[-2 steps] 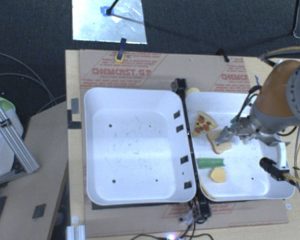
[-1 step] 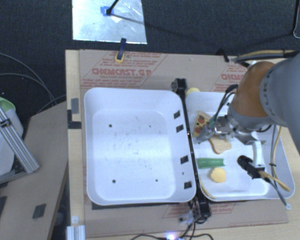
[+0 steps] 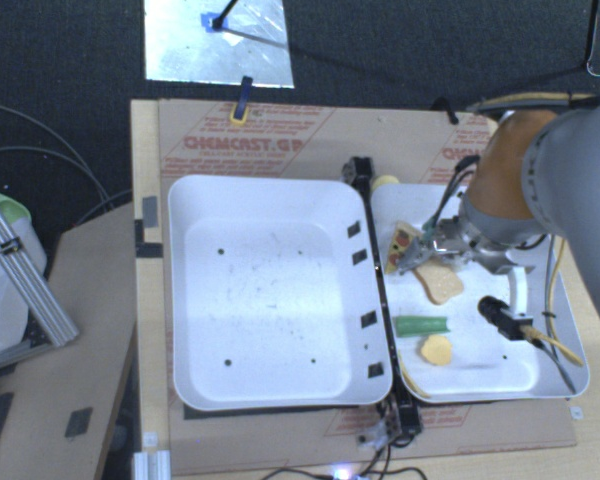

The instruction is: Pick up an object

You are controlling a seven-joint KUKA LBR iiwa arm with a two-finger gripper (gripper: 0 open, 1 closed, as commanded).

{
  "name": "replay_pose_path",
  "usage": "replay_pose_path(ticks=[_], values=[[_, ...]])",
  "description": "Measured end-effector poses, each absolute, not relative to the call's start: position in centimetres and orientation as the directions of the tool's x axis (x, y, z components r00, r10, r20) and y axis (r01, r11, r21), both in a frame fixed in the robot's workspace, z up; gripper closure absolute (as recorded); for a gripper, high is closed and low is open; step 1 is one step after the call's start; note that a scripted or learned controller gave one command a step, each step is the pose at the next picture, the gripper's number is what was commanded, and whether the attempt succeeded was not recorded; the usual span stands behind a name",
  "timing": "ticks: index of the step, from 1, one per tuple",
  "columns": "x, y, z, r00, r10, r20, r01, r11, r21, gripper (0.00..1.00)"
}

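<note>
My gripper (image 3: 412,259) is low in the right bin (image 3: 540,383), near its left wall. Right at its tip lies a yellow and red pizza-slice toy (image 3: 404,238), touching or nearly touching it. A tan bread-slice toy (image 3: 441,285) lies just below and right of the gripper. Further toward the front are a green stick (image 3: 421,324) and a small yellow round piece (image 3: 437,349). I see nothing held in the gripper.
The left bin (image 3: 195,193) sits beside the right one, with black clips (image 3: 370,318) along the shared wall. A pale yellow object (image 3: 385,182) rests at the right bin's back left corner. The arm (image 3: 540,183) covers that bin's back right part.
</note>
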State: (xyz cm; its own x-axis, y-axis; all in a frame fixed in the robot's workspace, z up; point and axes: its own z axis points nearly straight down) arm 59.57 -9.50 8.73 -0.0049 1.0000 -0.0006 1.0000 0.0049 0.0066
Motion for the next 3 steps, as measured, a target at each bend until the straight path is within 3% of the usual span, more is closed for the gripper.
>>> replay_pose_path(ticks=[1,2,3], values=[[54.5,-9.5,8.8,-0.001,1.000,-0.003,1.000,0.001,0.011,0.00],[54.9,-9.5,10.0,-0.003,1.000,-0.003,1.000,0.003,0.016,1.00],[54.9,-9.5,11.1,-0.003,1.000,-0.002,1.000,0.003,0.017,1.00]])
